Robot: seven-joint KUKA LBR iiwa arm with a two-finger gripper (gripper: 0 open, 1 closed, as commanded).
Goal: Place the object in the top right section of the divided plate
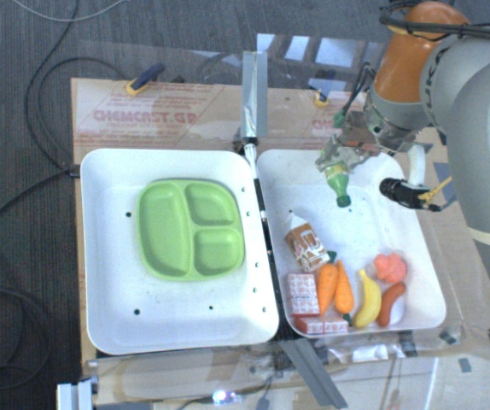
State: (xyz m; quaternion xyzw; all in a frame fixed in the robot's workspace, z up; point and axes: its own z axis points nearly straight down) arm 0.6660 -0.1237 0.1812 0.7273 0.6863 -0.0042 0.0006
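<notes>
Green bottle [339,181] clamped in tool [337,162], hanging above right bin [433,254]; divided plate [191,229] well left.

Robotics lab, grey industrial arm [458,84], loose cables [40,49] on carpet, white bins [100,314] on bench

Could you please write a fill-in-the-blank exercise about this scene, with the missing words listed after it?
1. The divided plate in the left bin has the colour ____.
2. The green bottle hangs between the fingers of the gripper, above the ____ bin.
3. The banana lies in the right bin between a carrot and a ____.
4. The plate has ____ sections, none holding food.

Missing words: green; right; sausage; three
</notes>
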